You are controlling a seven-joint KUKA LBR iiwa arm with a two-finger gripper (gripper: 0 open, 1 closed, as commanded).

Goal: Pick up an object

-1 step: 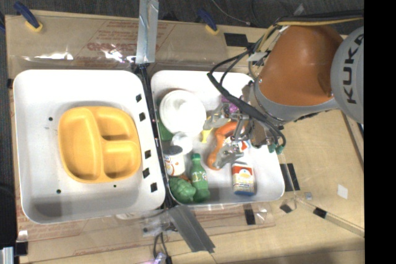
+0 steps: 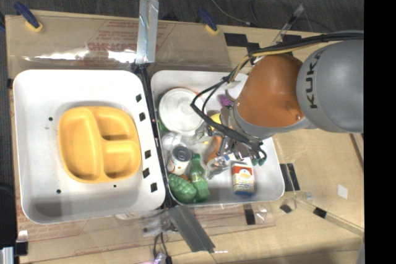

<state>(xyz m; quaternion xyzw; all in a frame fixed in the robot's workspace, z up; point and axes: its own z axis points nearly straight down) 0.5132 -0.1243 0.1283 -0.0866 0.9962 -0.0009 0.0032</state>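
On the table [image 2: 322,151] sit two white bins. The left bin [image 2: 37,102] holds a yellow divided tray [image 2: 99,142]. The arm [image 2: 328,86] reaches in from three o'clock over the right bin [image 2: 272,179], its gripper [image 2: 226,148] low among the clutter at the bin's centre. Whether the fingers are spread or pressed together cannot be told. At the gripper's ten o'clock lies a clear round lid [image 2: 179,109]; at seven o'clock a green bumpy toy [image 2: 185,187]; at four o'clock a small carton [image 2: 244,179].
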